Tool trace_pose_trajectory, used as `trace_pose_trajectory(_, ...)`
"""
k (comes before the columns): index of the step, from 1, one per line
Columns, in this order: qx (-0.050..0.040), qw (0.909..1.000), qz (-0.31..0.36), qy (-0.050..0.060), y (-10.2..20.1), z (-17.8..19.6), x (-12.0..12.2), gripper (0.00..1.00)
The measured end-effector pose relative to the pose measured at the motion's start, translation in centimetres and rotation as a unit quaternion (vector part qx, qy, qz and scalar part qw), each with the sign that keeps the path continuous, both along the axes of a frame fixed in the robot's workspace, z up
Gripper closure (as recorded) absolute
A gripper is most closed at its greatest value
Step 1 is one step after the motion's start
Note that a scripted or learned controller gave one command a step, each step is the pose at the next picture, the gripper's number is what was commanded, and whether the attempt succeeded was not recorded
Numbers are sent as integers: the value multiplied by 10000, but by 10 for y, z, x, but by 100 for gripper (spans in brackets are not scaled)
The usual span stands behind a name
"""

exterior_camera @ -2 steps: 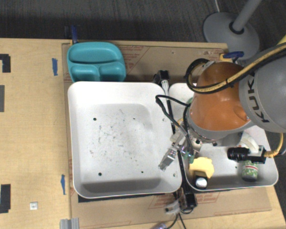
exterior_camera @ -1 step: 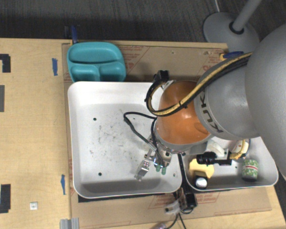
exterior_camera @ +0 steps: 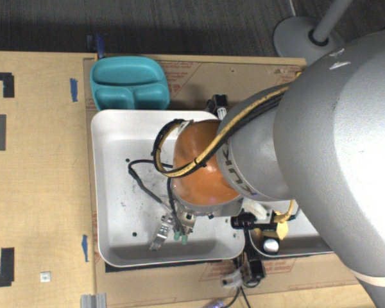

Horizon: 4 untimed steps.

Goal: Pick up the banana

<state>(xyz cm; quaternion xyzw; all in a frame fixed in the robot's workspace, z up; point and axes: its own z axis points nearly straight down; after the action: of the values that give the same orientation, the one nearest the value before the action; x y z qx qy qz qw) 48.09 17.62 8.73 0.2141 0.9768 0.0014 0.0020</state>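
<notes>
Reaching low into left bin (exterior_camera: 115, 172) with end effector (exterior_camera: 170, 231); clenched or released, cannot tell.
Cannot place banana, likely hidden under arm (exterior_camera: 333, 140); risks closing on bare bin floor or scraping it, with no target beneath.

Two white bins: left bin (exterior_camera: 115, 172), right bin (exterior_camera: 303, 248); one teal tray (exterior_camera: 129, 82); one arm (exterior_camera: 333, 146).
</notes>
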Motion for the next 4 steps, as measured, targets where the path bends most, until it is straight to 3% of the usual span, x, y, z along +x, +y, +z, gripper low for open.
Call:
trace_pose_trajectory(1,11,9828,-1845,-3,46,0,39,0)
trace_pose_trajectory(2,0,9373,-3485,19,42,58,1,0)
trace_pose_trajectory(3,-1,9055,-4242,31,41,4,-2,0)
trace_pose_trajectory(4,1,9057,-4240,30,41,13,-2,100)
